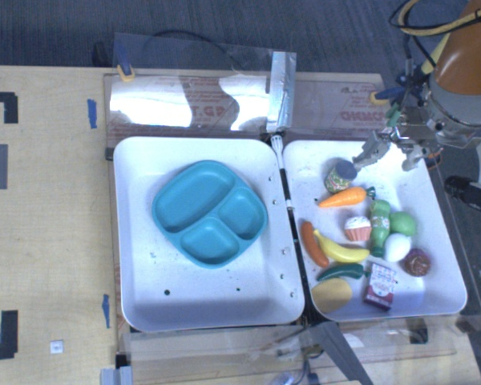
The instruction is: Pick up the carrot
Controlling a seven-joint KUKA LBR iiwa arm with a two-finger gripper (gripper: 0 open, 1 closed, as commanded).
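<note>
The orange carrot (342, 198) lies on its side in the upper middle of the right bin (445, 239), its green top pointing right. Just above it stands a small can (337, 178). My gripper (382, 159) hangs over the bin's far edge, up and to the right of the carrot and apart from it. Its fingers are spread open with nothing between them; the left fingertip (359, 160) reaches toward the can.
Below the carrot crowd a cupcake (357, 228), a green bottle (380, 219), a lime (402, 224), an egg (397, 247), a banana (341, 252), a sausage (310, 243), a cucumber (341, 272) and a red box (380, 285). A blue divided plate (210, 212) lies in the left bin (136, 287).
</note>
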